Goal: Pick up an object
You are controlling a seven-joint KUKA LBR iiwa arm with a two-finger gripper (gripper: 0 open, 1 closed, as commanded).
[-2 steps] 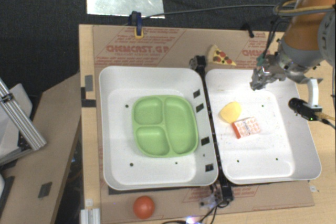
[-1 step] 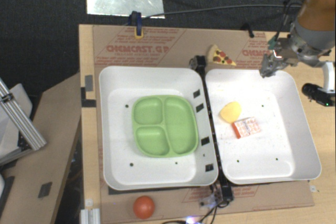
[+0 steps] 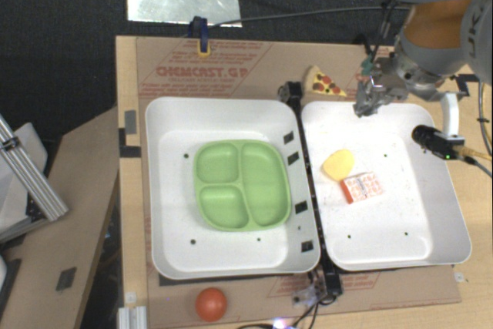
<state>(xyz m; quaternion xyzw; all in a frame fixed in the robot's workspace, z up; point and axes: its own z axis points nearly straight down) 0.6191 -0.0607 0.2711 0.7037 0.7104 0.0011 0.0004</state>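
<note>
A yellow rounded object (image 3: 338, 164) lies in the right bin (image 3: 420, 235), near its left middle. Right beside it, touching or nearly so, lies a small red and white patterned packet (image 3: 360, 187). My gripper (image 3: 367, 105) hangs above the bin's far edge, up and to the right of the yellow object, clearly apart from both things. Nothing shows between its fingers. A pizza-slice toy (image 3: 323, 83) lies on the bench just behind the bins, left of the gripper.
The left bin (image 3: 166, 189) holds a green divided plate (image 3: 241, 184). A red-orange ball (image 3: 210, 303) rests on the bench in front of the left bin. A blue and yellow clamp (image 3: 200, 35) stands at the bench's far edge.
</note>
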